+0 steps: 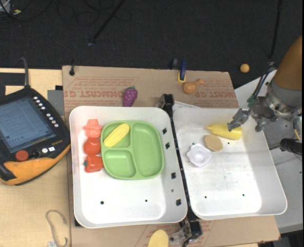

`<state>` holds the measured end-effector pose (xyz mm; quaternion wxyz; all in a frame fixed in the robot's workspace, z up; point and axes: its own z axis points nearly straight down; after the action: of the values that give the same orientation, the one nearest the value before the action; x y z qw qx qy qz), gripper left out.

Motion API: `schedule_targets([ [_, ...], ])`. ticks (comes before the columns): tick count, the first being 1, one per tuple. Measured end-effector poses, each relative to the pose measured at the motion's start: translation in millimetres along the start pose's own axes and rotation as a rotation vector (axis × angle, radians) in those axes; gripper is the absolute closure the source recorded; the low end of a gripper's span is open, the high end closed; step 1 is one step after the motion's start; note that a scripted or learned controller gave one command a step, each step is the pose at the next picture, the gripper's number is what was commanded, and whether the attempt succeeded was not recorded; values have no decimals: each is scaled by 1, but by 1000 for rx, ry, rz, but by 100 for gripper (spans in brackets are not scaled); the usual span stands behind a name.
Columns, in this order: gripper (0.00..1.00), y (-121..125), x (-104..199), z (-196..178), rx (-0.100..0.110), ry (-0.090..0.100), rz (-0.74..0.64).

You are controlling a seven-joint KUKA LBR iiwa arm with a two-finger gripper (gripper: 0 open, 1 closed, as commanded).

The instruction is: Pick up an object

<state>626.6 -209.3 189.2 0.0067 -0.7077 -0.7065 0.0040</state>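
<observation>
A yellow banana lies flat in the right bin's far part, touching a tan potato.

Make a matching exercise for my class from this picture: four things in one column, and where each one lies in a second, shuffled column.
Things
1. corn cob
2. purple grapes
3. yellow piece
4. red toys

Places
A. on the cardboard behind the left bin
B. in the right bin, by the pincer
C. in a compartment of the green plate
D. in the left bin, beside the plate's left edge

Pairs: 1-C, 2-A, 3-B, 4-D
</observation>
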Motion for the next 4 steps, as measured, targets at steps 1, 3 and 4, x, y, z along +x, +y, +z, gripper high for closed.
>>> schedule_targets([
  [1,0,3,0,-10,-15,-3,-2],
  [3,0,10,4,101,-17,-3,-7],
  [4,100,12,5,86,-20,-3,-11],
])
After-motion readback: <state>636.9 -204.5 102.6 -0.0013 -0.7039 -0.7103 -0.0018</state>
